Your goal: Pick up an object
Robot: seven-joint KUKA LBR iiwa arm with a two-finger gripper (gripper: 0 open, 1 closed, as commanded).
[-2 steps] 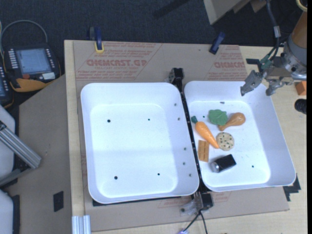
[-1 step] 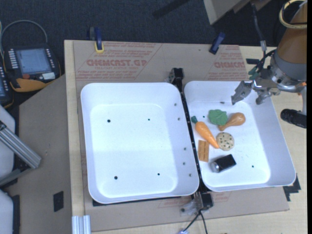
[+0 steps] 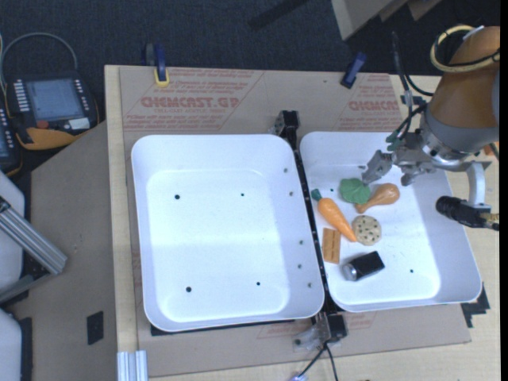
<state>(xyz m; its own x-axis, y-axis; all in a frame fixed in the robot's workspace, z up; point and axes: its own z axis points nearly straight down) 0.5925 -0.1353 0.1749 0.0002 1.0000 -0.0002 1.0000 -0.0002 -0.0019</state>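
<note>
Hand (image 3: pixel 379 167) hovers above the green object (image 3: pixel 354 189); blurred, so its grip state is unclear.

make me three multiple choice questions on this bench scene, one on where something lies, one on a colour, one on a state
1. Which bin holds the carrot?
A. the right bin
B. the left bin
C. neither, it lies on the cardboard

2. What colour is the leafy item near the gripper?
A. blue
B. green
C. red

3. How does the gripper stand to the objects?
A. it grips the carrot between its fingers
B. it has lifted the cookie over the left bin
C. it is over the right bin beside the green item, with nothing seen between its fingers

Answers:
1. A, the carrot lies in the right bin close to the divider, beside the cookie and the black cylinder.
2. B, that piece is plainly green.
3. C, every object lies on the bin floor and none sits in the gripper.
</note>
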